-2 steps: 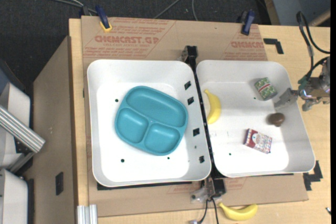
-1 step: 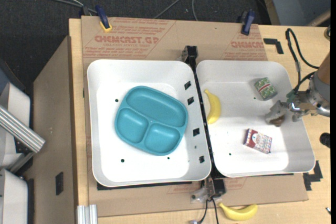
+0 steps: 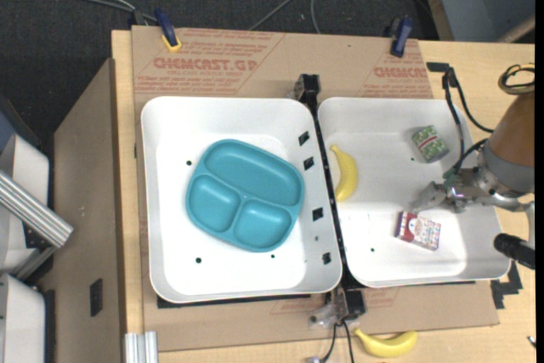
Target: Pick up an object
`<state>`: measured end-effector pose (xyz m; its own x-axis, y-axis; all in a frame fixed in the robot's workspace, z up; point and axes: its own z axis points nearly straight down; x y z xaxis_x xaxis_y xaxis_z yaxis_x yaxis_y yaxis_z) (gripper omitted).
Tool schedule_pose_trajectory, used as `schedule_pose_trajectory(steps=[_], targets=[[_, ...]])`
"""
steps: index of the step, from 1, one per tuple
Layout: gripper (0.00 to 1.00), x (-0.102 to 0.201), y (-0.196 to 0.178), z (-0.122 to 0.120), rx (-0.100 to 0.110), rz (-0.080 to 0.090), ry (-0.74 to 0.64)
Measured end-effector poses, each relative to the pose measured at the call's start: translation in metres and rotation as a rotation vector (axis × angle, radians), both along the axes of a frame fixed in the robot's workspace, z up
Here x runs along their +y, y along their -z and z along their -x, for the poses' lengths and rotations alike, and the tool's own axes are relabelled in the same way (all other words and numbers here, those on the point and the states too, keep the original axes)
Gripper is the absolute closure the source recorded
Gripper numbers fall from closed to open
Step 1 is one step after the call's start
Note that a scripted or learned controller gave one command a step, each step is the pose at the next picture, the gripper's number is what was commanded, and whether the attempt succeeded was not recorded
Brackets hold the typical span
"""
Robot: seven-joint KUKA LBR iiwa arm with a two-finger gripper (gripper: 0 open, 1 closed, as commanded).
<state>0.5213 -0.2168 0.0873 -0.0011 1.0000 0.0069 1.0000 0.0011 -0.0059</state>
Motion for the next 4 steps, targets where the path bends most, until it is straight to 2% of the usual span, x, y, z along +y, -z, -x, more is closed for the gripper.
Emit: schedule_pose_trajectory(steps=[1, 2, 3, 4], targets=[[0.0, 0.002, 0.002, -0.001, -0.003, 0.002, 0.0], [1.0, 0.001, -0.009, -0.001, -0.006, 0.003, 0.001], [1.0, 0.004, -0.065, 0.007, -0.011, 0.009, 0.0], [1.0, -0.007, -0.119, 0.003, -0.012, 0.01, 0.0]])
